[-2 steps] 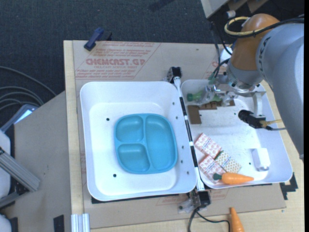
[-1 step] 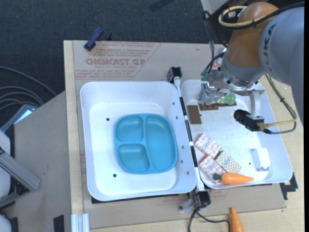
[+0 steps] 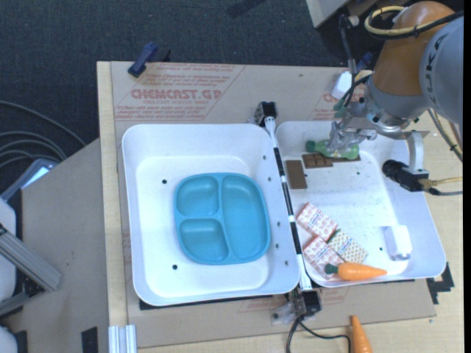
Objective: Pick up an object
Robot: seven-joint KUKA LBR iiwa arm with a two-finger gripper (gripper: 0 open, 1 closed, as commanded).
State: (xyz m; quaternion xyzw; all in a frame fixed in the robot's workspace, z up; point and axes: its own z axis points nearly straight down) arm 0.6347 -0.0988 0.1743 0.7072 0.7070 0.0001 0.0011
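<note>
A small green object [image 3: 346, 153] lay near the far edge of the right bin [image 3: 419, 234], pale green and soft-edged, mostly hidden beneath my jaws [image 3: 340, 144], so its shape was hard to make out. My jaws sat right down over it; I cannot tell how far apart they stood or whether they had it in their grip. Just beside it toward the left bin [image 3: 147, 153] lay a dark brown ridged bar [image 3: 319, 162], and a plain brown block [image 3: 296, 173] rested against the bin's left wall. At the near edge sat two patterned packets [image 3: 324, 234] and an orange carrot [image 3: 360, 272]. A blue divided plate [image 3: 221, 218] lay in the middle of the left bin.
</note>
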